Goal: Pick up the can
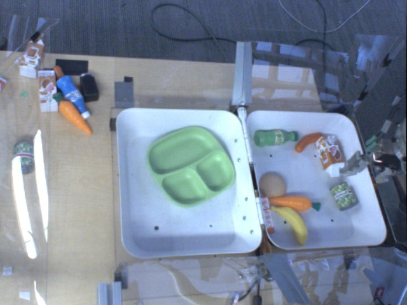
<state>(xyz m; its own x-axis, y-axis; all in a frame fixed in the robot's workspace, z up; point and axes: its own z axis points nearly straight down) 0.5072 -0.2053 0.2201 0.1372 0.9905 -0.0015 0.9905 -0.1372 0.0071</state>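
Camera view: end effector (353, 164) at the right bin's right edge, the can (344, 196) lying free just below it.

The arm is largely cut off at the right edge and partly behind a clear panel, so only the grey end effector and a bit of wrist are readable; whether it is open or closed cannot be told. It reaches in from the right, low over the right bin's (375, 234) rim, its tip pointing left beside a white and orange carton (329, 152). The can, green-labelled and on its side, rests in the right bin near the right wall, apart from the tip. Further left in that bin lie a green bottle (275, 136), a carrot (291, 203) and a banana (295, 224). The left bin (137, 234) holds a green divided plate (191, 165).
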